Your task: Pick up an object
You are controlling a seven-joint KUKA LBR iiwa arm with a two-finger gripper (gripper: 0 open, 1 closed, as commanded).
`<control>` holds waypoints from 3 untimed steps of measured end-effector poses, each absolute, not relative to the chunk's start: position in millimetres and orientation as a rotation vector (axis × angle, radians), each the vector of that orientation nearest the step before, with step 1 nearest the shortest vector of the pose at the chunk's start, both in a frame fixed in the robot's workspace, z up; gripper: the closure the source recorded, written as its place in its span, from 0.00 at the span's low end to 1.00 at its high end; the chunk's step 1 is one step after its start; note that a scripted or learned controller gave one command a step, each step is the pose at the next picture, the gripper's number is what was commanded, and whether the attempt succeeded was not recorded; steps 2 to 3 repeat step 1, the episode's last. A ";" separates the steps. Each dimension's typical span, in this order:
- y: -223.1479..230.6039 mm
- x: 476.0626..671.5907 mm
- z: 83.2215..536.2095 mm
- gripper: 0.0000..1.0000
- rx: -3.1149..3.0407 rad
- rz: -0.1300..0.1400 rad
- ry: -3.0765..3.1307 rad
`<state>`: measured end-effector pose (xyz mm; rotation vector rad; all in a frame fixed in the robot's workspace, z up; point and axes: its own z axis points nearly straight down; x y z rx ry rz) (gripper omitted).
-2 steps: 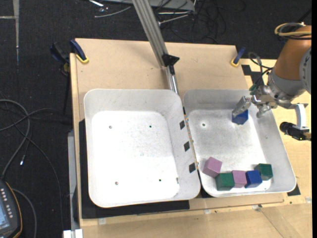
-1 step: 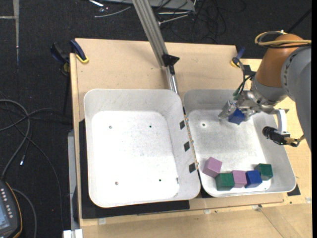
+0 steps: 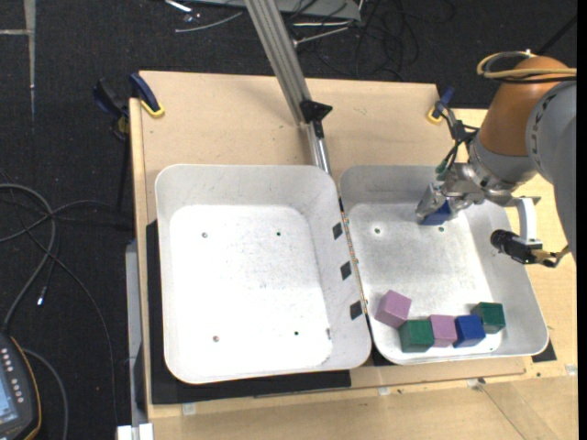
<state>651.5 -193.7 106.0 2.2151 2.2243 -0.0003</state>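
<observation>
My gripper (image 3: 435, 209) hangs over the far part of the right bin (image 3: 459, 264), reaching in from the right. A small blue block (image 3: 442, 212) shows between its fingers, and they are shut on it. Along the bin's near edge lie several more blocks: a pink one (image 3: 394, 307) standing slightly apart, then a dark green one (image 3: 416, 335), a pink one (image 3: 444, 329), a blue one (image 3: 469, 329) and a green one (image 3: 491, 316) in a row.
The left bin (image 3: 243, 264) sits beside the right one, with black tabs along their shared edge. A slanted metal pole (image 3: 284, 58) ends near the far side of the bins. Clamps grip the bench's far corners (image 3: 138, 94).
</observation>
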 end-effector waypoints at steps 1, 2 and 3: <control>-119.3 681.4 102.3 1.00 2.219 -0.024 2.235; -119.3 681.4 102.3 1.00 2.219 -0.024 2.235; -119.3 681.4 102.3 1.00 2.219 -0.024 2.235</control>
